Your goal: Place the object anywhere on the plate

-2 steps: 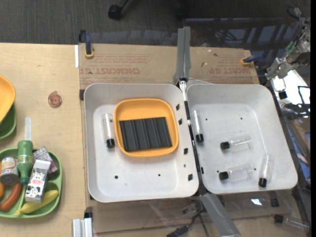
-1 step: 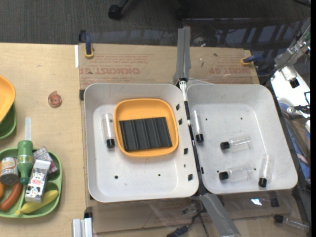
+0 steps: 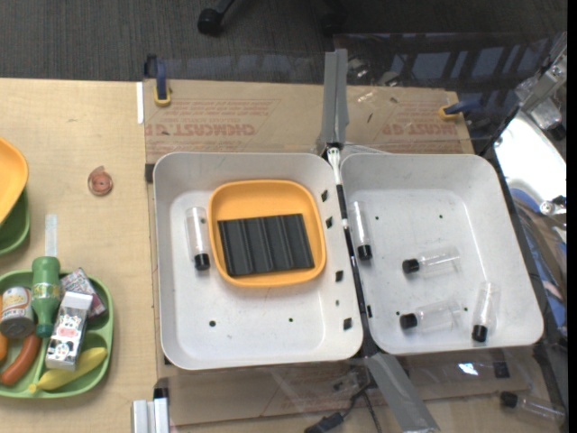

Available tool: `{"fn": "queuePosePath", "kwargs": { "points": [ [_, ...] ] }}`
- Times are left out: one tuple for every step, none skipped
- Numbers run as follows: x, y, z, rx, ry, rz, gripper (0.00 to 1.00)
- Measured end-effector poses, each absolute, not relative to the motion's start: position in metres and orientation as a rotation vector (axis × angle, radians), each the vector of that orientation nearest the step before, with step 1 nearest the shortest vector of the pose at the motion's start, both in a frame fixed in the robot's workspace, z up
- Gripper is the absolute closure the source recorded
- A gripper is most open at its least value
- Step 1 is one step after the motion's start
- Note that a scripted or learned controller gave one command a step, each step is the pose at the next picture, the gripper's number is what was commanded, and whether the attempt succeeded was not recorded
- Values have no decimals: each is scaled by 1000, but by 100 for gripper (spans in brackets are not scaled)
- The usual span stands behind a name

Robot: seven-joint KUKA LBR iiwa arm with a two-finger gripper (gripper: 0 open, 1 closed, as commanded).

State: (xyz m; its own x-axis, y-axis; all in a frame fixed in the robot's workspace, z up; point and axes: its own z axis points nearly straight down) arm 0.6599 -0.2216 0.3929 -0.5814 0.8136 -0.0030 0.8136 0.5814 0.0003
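An orange plate (image 3: 266, 192) lies in the left bin (image 3: 252, 336), toward its back. A black ribbed block (image 3: 266, 244) rests flat on the plate's middle. A clear vial with a black cap (image 3: 196, 237) lies just left of the plate on the bin floor. In the right bin (image 3: 451, 174) lie several more clear vials: one along the left wall (image 3: 360, 230), one near the middle (image 3: 431, 263), and two toward the front (image 3: 428, 317) (image 3: 483, 311).
On the wooden bench at the left stand a green tray (image 3: 106, 350) of toy food and bottles, a yellow bowl (image 3: 11, 183) at the frame edge, and a small pink disc (image 3: 100, 182). Cardboard lies under both bins.
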Motion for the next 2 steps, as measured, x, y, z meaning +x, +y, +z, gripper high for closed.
{"fn": "queuePosePath", "kwargs": {
  "points": [
    [660, -222, 442, 1016, 2969, -1, 100],
    [651, -222, 442, 488, 3101, 0, 100]
  ]
}}
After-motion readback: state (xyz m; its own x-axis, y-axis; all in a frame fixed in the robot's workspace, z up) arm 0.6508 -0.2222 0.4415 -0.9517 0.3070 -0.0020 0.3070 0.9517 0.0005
